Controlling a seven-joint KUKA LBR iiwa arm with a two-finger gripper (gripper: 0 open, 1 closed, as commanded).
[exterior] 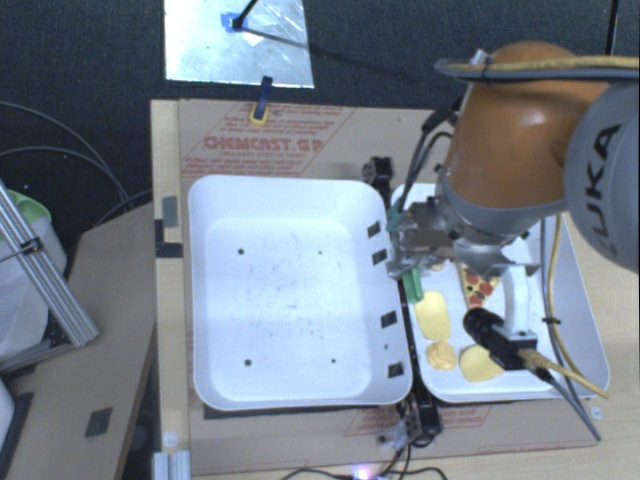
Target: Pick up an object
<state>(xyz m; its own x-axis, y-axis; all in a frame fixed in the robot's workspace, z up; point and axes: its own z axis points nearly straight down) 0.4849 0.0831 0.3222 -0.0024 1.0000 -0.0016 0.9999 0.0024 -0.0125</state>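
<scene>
Yellow pieces (433, 318) lie in right bin (575, 308), lower right; end effector (478, 266) just beside, grip state can't tell.

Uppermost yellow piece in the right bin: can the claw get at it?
Probably yes. The yellow piece lies uncovered in the right bin, close to the claw, nothing on top of it; the bin wall beside it could crowd a grasp.
</scene>
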